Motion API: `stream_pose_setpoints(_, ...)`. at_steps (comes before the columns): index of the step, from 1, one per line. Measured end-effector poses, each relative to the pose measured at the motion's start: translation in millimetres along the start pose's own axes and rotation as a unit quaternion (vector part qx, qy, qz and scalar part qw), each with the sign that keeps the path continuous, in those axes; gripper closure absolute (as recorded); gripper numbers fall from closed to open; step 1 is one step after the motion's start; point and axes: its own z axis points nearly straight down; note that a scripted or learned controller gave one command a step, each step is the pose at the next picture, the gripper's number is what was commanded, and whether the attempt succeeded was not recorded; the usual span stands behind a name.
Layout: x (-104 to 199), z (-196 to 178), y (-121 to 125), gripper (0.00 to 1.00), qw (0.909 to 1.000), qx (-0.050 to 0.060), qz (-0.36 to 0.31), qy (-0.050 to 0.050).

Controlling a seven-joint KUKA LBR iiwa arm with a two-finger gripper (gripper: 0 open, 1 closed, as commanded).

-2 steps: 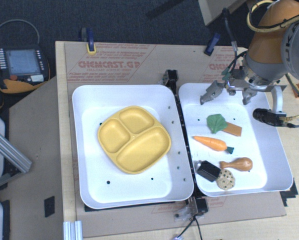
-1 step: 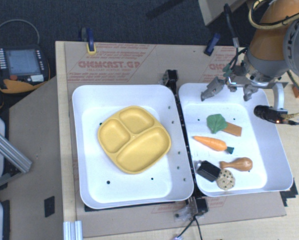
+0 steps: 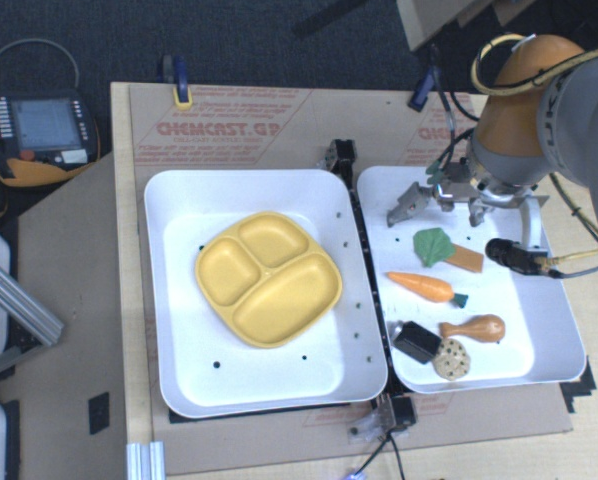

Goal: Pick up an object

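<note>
Nearest in the right bin [image 3: 549, 363] lie a speckled cookie [image 3: 452, 360], a black block [image 3: 416, 342] and a brown drumstick [image 3: 476, 328], with an orange carrot [image 3: 422, 286] and a green-leafed piece [image 3: 441, 249] just beyond. At the bin's far end the gripper [image 3: 447, 201] hovers with its fingers spread, pinching nothing. The left bin [image 3: 174, 268] holds a yellow divided plate [image 3: 268, 278].

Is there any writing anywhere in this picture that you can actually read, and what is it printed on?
"CHEMCAST GP": large red letters, repeated, on the brown protective sheet under the two bins, above the left bin; the last letters are faint.
More red lettering on the same sheet near the end effector: too blurred to read.
Handheld screen unit at far left: display too small to read.
</note>
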Motion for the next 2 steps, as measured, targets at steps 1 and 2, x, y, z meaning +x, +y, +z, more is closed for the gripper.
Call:
stream_pose_setpoints(1,0.7,45.0,-1.1,0.00,1.0000,0.000,0.000,0.000)
stream_pose_setpoints(2,0.5,31.4,0.9,1.00,1.0000,-0.004,0.000,-0.001)
